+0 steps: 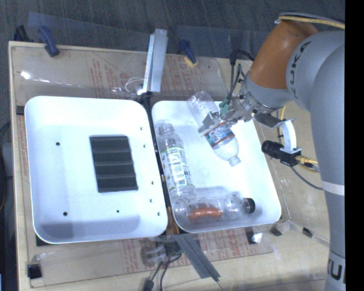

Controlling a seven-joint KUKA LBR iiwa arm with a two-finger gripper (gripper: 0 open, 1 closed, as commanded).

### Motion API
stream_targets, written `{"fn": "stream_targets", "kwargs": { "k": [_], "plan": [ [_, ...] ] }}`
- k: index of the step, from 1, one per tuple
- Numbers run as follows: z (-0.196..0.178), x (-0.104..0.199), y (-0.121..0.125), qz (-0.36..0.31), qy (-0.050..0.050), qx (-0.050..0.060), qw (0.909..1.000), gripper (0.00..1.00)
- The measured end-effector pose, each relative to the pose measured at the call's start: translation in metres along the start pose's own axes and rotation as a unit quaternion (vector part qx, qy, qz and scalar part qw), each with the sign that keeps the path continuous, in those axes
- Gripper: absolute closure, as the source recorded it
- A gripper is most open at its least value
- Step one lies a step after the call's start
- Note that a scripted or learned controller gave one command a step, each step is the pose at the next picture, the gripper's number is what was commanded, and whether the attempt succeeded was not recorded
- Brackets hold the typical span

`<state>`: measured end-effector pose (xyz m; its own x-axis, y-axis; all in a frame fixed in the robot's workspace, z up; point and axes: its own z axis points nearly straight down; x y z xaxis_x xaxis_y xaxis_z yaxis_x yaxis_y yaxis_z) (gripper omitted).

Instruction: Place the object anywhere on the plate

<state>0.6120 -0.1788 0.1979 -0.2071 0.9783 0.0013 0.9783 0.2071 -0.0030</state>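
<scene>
In the right bin (264, 162), near its upper middle, the gripper (221, 119) has its fingers closed around the body of a clear plastic bottle (215, 128), which sits between them and looks lifted off the bin floor. The bottle is transparent and crinkled, with a blue-and-white label band around its lower half and a white cap at the end. Its long axis runs diagonally: the base points up and to the left toward the bin's back edge, and the capped neck points down and to the right toward the bin's right wall. Above the gripper, the arm's orange band (279, 56) and grey links lead away to the right. Two more clear bottles lie in the same bin, one along the left wall (175, 159) and one along the front wall (213, 206). The left bin (48, 162) holds a dark ridged plate (113, 163), well apart from the held bottle.
</scene>
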Motion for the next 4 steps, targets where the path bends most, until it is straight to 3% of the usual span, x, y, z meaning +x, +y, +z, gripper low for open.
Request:
{"fn": "stream_targets", "kwargs": {
  "k": [1, 2, 3, 4],
  "plan": [
    [-0.081, 0.071, -0.042, -0.208, -0.002, -0.002, 0.9781, 1.00],
    [-0.131, 0.160, -0.006, -0.284, -0.002, -0.002, 0.9588, 1.00],
    [-0.141, 0.160, -0.005, -0.286, -0.003, -0.002, 0.9584, 1.00],
    [-0.236, 0.155, 0.005, -0.374, -0.003, -0.003, 0.9272, 1.00]
  ]
}}
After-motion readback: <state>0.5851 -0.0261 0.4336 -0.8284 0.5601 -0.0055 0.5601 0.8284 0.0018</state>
